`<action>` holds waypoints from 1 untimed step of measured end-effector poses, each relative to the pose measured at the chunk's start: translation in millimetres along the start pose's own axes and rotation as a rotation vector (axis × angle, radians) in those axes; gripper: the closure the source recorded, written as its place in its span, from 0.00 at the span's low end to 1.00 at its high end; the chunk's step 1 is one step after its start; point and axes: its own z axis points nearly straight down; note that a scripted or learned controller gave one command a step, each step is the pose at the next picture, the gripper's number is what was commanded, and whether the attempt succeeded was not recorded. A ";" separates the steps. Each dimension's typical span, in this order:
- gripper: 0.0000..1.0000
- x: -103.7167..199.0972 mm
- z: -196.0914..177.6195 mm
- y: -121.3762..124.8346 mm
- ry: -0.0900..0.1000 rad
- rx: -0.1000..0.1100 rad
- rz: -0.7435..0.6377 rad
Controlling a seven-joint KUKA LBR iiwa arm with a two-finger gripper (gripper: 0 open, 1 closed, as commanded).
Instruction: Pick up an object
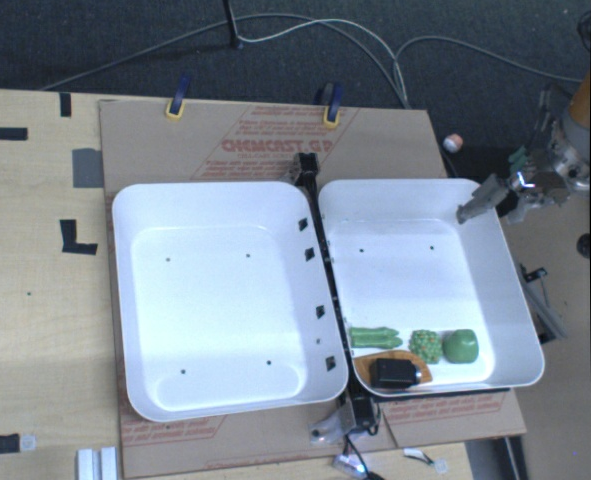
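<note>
Several small items lie along the near edge of the right bin: a green pea pod, a green broccoli piece, a round green fruit and a black block resting on a flat orange piece. My gripper hangs over the far right rim of that bin, well away from the items and above them. Nothing is seen held in it.
The left bin stands beside the right one, joined by a black divider. Both rest on a cardboard sheet held by two clamps. A small pink ball lies behind the right bin. Cables run across the dark floor.
</note>
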 end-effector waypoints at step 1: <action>0.00 -7.1 26.9 60.6 0.000 0.001 -0.002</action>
